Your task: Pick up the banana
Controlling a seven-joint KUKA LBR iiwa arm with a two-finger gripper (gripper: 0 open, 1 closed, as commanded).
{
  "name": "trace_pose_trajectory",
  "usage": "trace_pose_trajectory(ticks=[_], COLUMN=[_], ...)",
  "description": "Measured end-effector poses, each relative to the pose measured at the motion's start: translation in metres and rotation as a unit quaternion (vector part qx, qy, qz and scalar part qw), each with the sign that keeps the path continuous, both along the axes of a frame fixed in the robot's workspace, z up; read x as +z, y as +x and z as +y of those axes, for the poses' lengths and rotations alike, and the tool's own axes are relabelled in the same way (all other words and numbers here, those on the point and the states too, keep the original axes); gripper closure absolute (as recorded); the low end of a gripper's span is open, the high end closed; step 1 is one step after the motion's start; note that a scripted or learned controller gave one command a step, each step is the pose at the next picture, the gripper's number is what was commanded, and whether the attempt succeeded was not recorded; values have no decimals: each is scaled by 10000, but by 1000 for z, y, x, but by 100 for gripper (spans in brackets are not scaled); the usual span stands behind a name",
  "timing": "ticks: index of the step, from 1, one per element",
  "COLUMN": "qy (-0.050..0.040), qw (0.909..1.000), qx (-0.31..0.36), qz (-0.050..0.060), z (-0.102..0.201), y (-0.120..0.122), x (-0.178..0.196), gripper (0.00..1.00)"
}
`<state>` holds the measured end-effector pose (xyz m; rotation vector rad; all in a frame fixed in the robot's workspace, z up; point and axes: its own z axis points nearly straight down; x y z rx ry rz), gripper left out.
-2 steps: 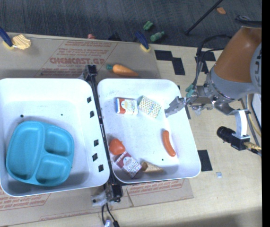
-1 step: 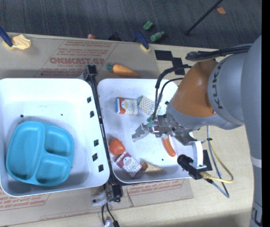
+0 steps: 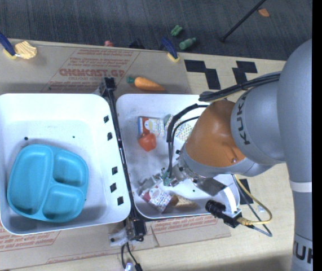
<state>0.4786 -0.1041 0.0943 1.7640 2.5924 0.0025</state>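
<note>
With the grey arm's gripper (image 3: 171,177), its state impossible to tell, sunk among crumpled wrappers (image 3: 156,196) by the right white bin's (image 3: 129,123) near edge, litter may be grasped instead of the banana

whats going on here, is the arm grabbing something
A grey KUKA arm with an orange band reaches in from the right and hangs low over the right bin, above a clutter of small packets near its front edge. Its wrist covers the gripper, so I can't tell if anything is held, and no banana is clearly visible. A red item lies further back. The left bin holds a blue divided tray, and a carrot lies on the bench behind the bins.
</note>
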Motion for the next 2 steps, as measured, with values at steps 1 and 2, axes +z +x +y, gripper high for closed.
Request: trace_pose_trajectory(ticks=[1,2], qy=[16,12], qw=[9985,9960], qx=[-551,-889], qz=[38,45], z=[82,145], y=[25,94], x=[98,97], gripper=[0,0])
